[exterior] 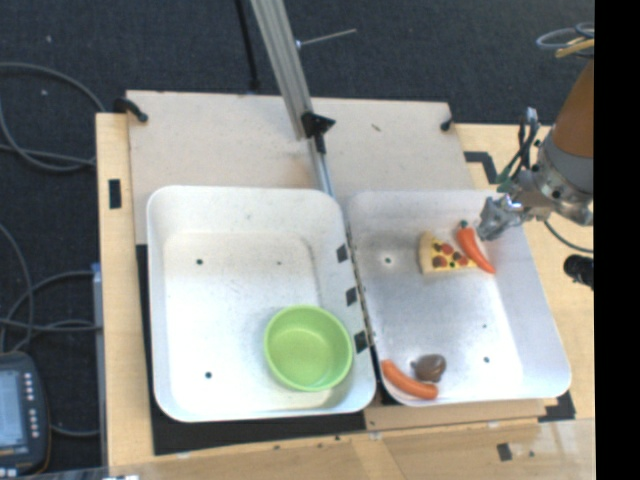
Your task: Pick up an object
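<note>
A: Gripper (497, 218) state: cannot tell; it hovers at the carrot (475, 248) top, in the right bin (520, 368).

B: Carrot touches the pizza slice (443, 254). Descend centred over the carrot, clear of the slice.

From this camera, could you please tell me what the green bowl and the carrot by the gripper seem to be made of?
Green bowl: probably plastic, uniform colour with a soft, smooth sheen. Carrot: looks like a plastic toy, flat bright orange; too small to be sure.
</note>
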Robot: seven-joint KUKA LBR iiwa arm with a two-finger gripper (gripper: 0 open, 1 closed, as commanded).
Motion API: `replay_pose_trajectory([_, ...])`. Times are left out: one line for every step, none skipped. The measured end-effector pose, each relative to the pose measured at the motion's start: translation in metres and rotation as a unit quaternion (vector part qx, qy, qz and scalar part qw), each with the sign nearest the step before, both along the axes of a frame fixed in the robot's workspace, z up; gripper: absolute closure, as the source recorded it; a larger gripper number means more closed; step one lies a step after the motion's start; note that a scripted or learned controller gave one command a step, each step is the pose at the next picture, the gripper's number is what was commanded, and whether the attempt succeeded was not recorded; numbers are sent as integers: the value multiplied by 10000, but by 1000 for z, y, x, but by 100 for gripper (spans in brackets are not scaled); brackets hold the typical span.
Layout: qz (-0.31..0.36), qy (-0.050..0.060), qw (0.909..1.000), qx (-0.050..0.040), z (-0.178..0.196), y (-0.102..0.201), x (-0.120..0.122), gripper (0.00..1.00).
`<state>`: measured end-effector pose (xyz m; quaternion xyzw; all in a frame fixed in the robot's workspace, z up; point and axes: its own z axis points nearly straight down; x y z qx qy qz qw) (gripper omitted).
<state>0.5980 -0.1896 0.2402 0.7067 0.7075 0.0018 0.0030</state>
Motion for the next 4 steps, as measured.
replay_pose_trajectory([9,13,10000,5,19,-1,1,100])
replay_pose_trajectory([19,31,10000,4,7,46,-9,100])
replay_pose_trajectory([32,25,10000,18,16,92,-21,100])
replay_pose_trajectory([27,33,10000,10,4,146,-30,100])
